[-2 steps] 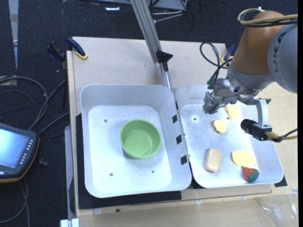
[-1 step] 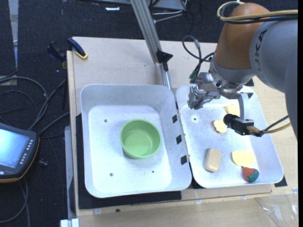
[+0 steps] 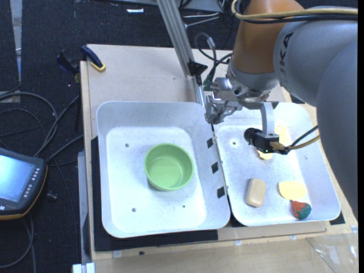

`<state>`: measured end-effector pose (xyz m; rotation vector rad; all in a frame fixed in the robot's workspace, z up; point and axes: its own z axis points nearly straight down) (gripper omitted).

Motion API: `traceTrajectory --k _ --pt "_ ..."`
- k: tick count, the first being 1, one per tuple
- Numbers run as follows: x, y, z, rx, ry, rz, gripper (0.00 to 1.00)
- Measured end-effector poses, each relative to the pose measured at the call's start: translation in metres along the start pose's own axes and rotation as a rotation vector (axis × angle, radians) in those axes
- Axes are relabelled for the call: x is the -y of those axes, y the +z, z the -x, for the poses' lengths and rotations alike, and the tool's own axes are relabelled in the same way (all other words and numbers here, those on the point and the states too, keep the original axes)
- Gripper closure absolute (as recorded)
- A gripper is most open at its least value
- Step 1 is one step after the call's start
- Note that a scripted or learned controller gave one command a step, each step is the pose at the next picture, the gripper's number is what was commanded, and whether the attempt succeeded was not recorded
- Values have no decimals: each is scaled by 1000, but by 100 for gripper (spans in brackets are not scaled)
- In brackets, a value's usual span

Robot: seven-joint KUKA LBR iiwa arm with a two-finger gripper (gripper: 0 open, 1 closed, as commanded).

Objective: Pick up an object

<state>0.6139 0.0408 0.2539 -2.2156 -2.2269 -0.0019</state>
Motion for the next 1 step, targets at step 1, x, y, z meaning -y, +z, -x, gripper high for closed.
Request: traceTrajectory --k 1 --pt "-10 -4 -53 0 1 0 100"
